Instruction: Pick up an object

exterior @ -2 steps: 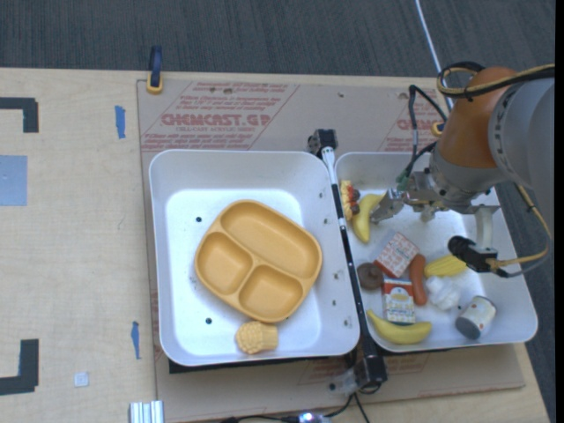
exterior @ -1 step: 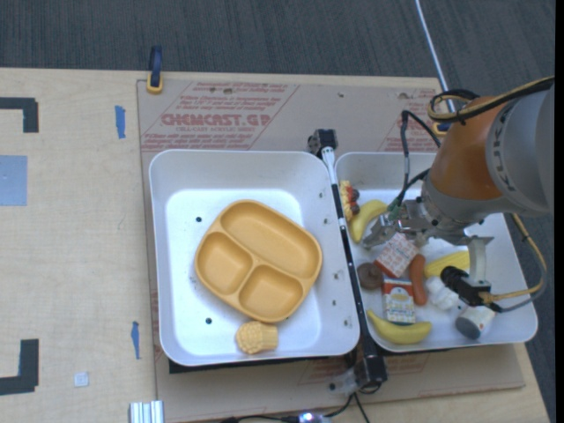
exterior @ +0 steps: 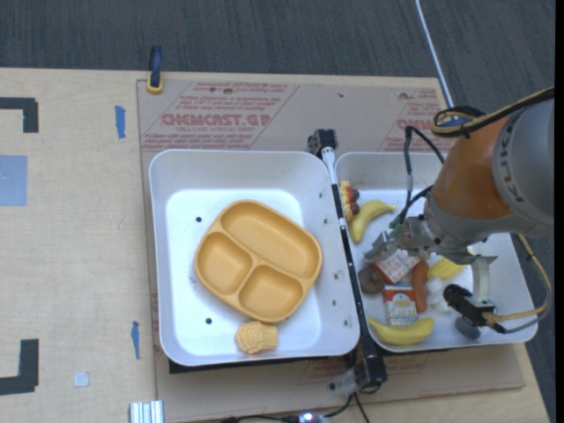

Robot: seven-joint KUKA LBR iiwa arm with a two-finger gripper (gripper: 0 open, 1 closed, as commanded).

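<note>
The tool (exterior: pixel 398 236) hangs low over the right bin (exterior: pixel 520 329), where the pickable clutter is heaped: 2 bananas (exterior: pixel 370 217), a small carton (exterior: pixel 401 306) and a sausage (exterior: pixel 419 285); whether it is spread or pinching anything I cannot tell.

I see two bins side by side on the bench. In the left bin (exterior: pixel 167 236), a divided plate (exterior: pixel 257 259) lies at the centre, with a small biscuit-like item (exterior: pixel 256 337) beside it at the near edge. In the right bin (exterior: pixel 529 320), one banana (exterior: pixel 370 218) lies near the left wall, a second banana (exterior: pixel 402 330) along the near edge, and a small carton (exterior: pixel 400 305) just behind it.
</note>
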